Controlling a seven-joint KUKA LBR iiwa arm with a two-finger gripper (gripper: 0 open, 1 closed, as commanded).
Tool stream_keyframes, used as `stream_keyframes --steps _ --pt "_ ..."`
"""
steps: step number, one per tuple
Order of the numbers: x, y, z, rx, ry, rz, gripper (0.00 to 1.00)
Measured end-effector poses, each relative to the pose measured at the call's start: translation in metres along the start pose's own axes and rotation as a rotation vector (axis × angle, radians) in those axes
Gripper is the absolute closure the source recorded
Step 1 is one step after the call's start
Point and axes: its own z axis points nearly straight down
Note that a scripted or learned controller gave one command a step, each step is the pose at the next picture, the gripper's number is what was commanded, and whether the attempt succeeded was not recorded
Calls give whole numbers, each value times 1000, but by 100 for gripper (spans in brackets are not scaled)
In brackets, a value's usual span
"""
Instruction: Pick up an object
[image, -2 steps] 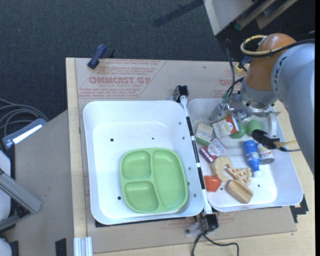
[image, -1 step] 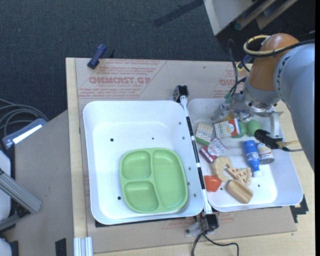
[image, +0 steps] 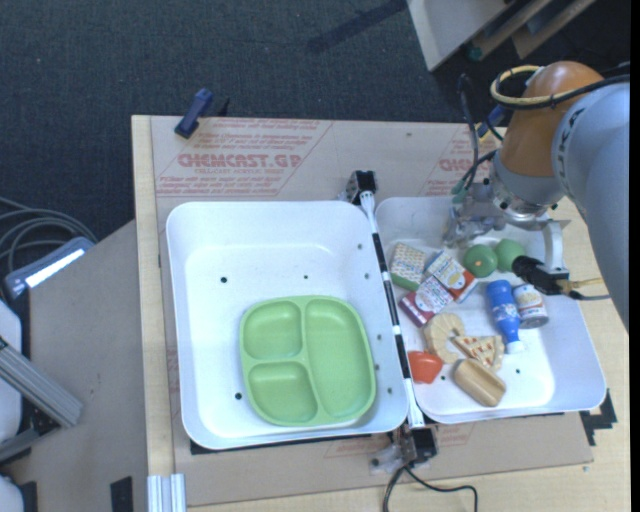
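The arm (image: 592, 140) is seen reaching in from the right, its orange band (image: 545, 105) bright above the wrist. The gripper (image: 468, 228) is poised over the back of the right bin (image: 562, 362), and nothing is seen held in it. Whether it is wide or narrow cannot be told from this angle.

Every loose object but one is gathered in that right bin. Just in front of the gripper a green ball (image: 481, 260) is spotted, with a second green ball (image: 510, 250) beside it on the right. Left of the pair, a cracker box (image: 407, 265) is laid near the wall shared by the bins, and a red-and-white packet (image: 447, 275) is tucked between the box and the balls. Further forward a blue bottle (image: 503, 308) is found lying on its side, with a small can (image: 531, 308) touching it on the right. At the middle of the bin a cookie (image: 443, 330) is set against a pizza slice (image: 478, 348). A red piece (image: 425, 367) is pressed to the shared wall, and a bun (image: 478, 382) is placed nearest the front edge.

In the left bin (image: 260, 235) a green plate (image: 305, 358), divided into three wells, is laid flat toward the front. Both bins are carried on a printed board (image: 250, 155), and a blue clamp (image: 193, 112) is fixed at its far left corner.
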Motion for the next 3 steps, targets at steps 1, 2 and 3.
stream_keyframes --steps 1,2,3 --pt "0 1 0 -3 0 0 0" --pt "-18 -26 10 0 4 -1 0" --pt "-16 -54 10 0 2 0 0"
